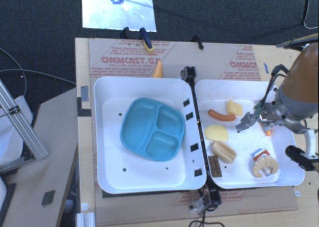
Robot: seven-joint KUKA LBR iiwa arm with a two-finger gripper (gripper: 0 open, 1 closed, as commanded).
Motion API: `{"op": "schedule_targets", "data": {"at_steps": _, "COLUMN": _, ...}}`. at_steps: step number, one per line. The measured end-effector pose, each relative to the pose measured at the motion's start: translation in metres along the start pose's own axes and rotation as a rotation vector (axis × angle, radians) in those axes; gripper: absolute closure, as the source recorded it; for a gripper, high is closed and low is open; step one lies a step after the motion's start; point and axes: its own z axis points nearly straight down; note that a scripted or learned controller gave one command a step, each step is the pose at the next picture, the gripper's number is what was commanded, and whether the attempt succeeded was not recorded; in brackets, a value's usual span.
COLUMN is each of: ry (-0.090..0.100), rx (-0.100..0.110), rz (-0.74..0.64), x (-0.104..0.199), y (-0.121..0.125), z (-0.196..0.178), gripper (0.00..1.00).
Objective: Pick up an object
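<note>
Camera view — "CHEMCAST" on bench (130,59)

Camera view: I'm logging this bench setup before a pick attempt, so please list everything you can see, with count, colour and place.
White bins: 2, white, side by side on the bench; left bin, right bin.
Divided plate: 1, blue, three compartments, in the left bin.
Toy hot dog sausage: 1, red-orange, upper middle of the right bin.
Yellow chunk: 1, yellow, just above right of the sausage.
Pale yellow piece: 1, left part of the right bin.
Toy bun: 1, tan, below the pale piece.
Toy croissant-like pastry: 1, tan, lower right of the right bin.
Orange carrot-like item: 1, on the board above the left bin.
Gripper: 1, grey, over the right bin.
</note>
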Motion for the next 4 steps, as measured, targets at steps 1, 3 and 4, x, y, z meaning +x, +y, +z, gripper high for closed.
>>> {"op": "schedule_targets", "data": {"at_steps": 1, "ry": 0.003, "rx": 0.008, "rz": 0.003, "x": 0.013, "y": -0.042, "z": 0.072, "gripper": 0.0}}
{"op": "schedule_targets", "data": {"at_steps": 3, "ry": -0.007, "rx": -0.012, "rz": -0.001, "x": 0.048, "y": 0.013, "z": 0.099, "gripper": 0.0}}
{"op": "schedule_targets", "data": {"at_steps": 4, "ry": -0.001, "rx": -0.008, "rz": -0.005, "x": 0.128, "y": 0.009, "z": -0.002, "gripper": 0.0}}
